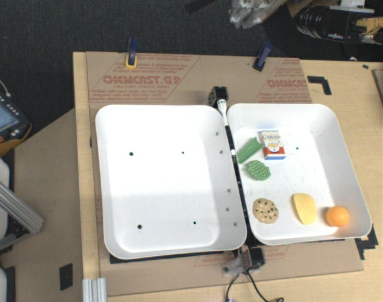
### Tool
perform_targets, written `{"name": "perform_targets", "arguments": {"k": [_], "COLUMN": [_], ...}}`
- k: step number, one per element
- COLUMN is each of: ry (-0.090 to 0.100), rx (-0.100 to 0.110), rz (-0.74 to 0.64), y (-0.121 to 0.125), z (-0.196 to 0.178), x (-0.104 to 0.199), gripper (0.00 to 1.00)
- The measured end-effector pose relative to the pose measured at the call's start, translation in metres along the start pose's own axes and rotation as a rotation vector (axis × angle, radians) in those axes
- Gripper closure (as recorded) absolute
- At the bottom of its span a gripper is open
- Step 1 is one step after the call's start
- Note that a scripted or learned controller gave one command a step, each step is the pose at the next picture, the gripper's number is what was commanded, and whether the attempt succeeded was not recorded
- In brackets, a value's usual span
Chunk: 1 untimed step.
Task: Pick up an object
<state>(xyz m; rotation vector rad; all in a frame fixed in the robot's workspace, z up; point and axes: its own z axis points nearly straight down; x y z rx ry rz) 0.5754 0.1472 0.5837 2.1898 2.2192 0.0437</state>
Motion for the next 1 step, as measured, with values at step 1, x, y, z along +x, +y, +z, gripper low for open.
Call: {"name": "perform_targets", "arguments": {"k": [1], "ry": [0.000], "rx": [-0.004], "rz": [-0.001], "y": [0.0007], "z": [-0.0105], "x": [0.0007], "gripper": [1.00]}}
